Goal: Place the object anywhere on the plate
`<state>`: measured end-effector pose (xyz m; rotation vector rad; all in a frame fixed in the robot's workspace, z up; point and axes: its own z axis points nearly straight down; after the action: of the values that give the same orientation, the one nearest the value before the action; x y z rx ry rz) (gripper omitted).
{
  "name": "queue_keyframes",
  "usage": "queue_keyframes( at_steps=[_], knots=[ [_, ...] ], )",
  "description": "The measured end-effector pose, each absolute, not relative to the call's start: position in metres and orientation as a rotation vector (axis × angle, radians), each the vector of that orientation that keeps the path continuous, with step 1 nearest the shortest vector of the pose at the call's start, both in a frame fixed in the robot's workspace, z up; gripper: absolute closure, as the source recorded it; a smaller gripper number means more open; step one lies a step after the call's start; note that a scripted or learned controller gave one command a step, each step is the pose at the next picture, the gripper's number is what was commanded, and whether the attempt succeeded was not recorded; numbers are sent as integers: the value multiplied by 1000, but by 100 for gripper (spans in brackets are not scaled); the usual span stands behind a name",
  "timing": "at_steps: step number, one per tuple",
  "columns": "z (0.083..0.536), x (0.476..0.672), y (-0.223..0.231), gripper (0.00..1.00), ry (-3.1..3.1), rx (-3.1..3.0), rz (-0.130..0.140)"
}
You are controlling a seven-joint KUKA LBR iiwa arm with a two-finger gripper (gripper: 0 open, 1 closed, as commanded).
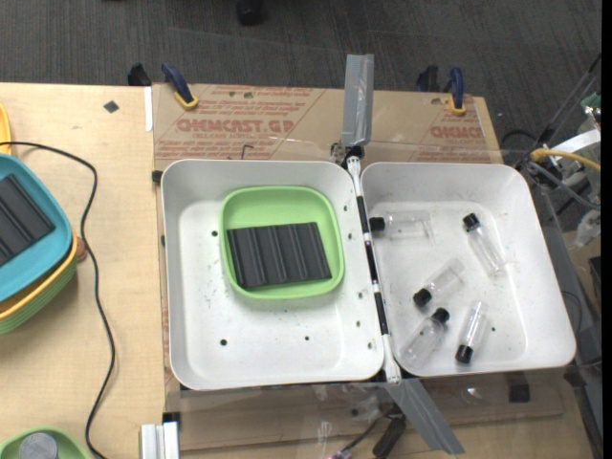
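A square green plastic plate [282, 247] with a black ribbed insert sits in the left white bin [191, 342]. Five clear black-capped vials [438, 283] lie scattered in the right white bin [535, 256].

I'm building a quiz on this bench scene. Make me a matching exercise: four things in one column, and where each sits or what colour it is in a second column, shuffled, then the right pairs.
Things:
1. green plate
2. dark ridged insert
3. clear vials with black caps
4. blue clamps

Places or colours:
A. lying scattered in the right bin
B. gripping the far edge of the cardboard sheet
C. sitting in the left bin
D. resting on the plate

Pairs: 1-C, 2-D, 3-A, 4-B
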<state>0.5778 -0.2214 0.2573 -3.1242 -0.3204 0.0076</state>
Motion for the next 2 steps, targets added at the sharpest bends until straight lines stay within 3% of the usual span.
queue_keyframes(
  at_steps=[2],
  knots=[
    [263,568,-222,0,-314,-3125,11]
  ],
)
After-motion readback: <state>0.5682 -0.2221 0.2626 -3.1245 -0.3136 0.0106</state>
